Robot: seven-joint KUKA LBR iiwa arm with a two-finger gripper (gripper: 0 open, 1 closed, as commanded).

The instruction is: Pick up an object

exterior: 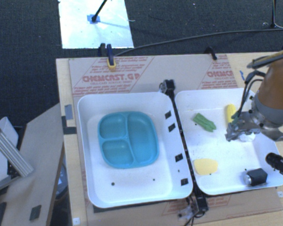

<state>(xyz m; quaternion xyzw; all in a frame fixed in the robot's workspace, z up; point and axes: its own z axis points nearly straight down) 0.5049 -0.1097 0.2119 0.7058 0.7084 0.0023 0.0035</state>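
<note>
Hand hovers low over the right bin, can't tell its state. Nearest obj: yellow piece just beside it, partly hidden. Green piece near, to its left; pale yellow disc toward front. All look like light, stiff plastic toys, prob. slippery. Green one: grip across narrow width, mid-body. Blue divided plate sits in left bin.

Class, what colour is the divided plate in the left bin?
Light blue, seen in the camera view: the divided plate in the left bin.
</note>
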